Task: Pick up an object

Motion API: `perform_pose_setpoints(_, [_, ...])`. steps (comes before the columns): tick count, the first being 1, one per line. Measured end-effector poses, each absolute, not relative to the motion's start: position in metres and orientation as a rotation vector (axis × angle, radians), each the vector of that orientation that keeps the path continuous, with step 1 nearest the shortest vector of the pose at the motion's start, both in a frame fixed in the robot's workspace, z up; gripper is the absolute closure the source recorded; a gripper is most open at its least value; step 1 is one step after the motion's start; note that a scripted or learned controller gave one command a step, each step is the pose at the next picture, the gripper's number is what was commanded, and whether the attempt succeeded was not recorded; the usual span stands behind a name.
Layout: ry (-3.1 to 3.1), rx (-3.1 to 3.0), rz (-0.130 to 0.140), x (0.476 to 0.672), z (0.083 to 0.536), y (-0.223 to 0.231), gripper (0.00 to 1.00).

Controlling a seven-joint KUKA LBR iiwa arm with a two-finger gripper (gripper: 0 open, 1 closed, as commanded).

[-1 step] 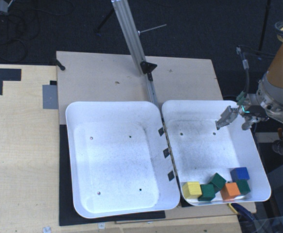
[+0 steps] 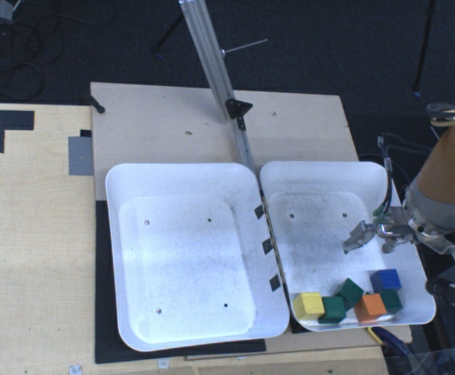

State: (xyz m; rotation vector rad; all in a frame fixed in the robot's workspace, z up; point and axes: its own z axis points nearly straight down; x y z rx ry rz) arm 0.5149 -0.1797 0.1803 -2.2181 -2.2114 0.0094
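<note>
Pick not yet made: pincer (image 2: 370,237) hangs with nothing between its fingers.

The pincer sits over the right bin (image 2: 321,186), centre-right of frame, fingers parted. The blocks lie clustered in that bin's lower right corner: yellow (image 2: 309,305), two dark green (image 2: 343,300), orange (image 2: 370,307), blue (image 2: 385,279). In my judgement, approach, grasp and lift all remain.

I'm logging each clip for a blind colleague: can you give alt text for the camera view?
A grey arm's gripper hovers over the right bin, above a cluster of blocks in its near corner: yellow, two green, orange and blue. The left bin sits beside it.
</note>
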Motion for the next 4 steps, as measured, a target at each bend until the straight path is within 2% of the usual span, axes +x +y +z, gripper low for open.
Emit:
perform_pose_setpoints(1, [-2.214, -2.217, 0.005, 0.502, 0.131, -0.16, 0.0])
perform_pose_setpoints(2, [-2.222, -2.218, 0.002, 0.541, 0.09, -0.162, 0.0])
perform_pose_setpoints(3, [-2.226, -2.219, -0.001, 0.572, 0.091, -0.178, 0.0])
perform_pose_setpoints(4, [-2.225, -2.221, -0.002, 0.597, 0.128, -0.183, 0.0])
